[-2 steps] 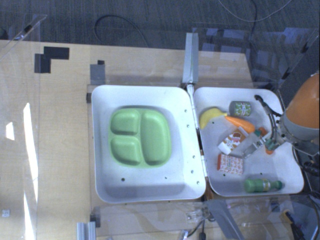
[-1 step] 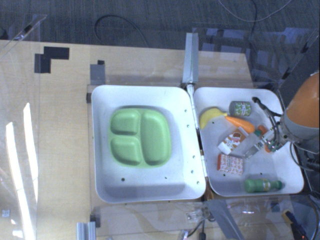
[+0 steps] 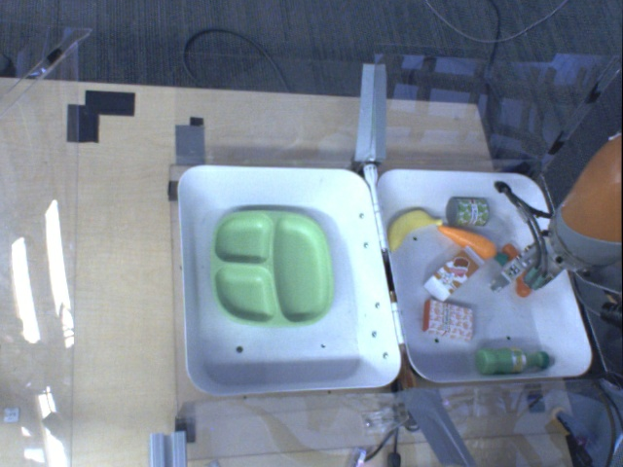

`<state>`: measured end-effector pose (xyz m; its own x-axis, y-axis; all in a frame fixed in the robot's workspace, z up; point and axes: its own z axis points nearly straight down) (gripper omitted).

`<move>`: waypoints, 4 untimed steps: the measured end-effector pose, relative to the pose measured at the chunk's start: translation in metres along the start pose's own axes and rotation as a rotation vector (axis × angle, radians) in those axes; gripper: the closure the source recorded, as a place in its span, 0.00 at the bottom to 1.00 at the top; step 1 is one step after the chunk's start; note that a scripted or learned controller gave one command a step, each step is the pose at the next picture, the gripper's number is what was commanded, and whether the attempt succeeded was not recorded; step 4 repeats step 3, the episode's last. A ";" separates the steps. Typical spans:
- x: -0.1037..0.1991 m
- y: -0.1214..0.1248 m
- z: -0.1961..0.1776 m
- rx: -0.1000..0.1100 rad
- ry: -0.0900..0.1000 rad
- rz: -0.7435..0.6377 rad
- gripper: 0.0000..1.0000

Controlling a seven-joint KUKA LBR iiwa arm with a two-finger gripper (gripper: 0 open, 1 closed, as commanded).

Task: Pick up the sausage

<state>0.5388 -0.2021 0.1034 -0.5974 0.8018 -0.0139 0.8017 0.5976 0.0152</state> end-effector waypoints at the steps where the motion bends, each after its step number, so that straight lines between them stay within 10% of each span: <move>1: 0.064 0.033 -0.079 0.008 0.007 -0.014 1.00; 2: 0.132 0.074 -0.115 0.008 0.008 -0.003 1.00; 3: 0.132 0.074 -0.115 0.008 0.008 -0.003 0.00; 4: 0.132 0.074 -0.115 0.008 0.008 -0.003 0.00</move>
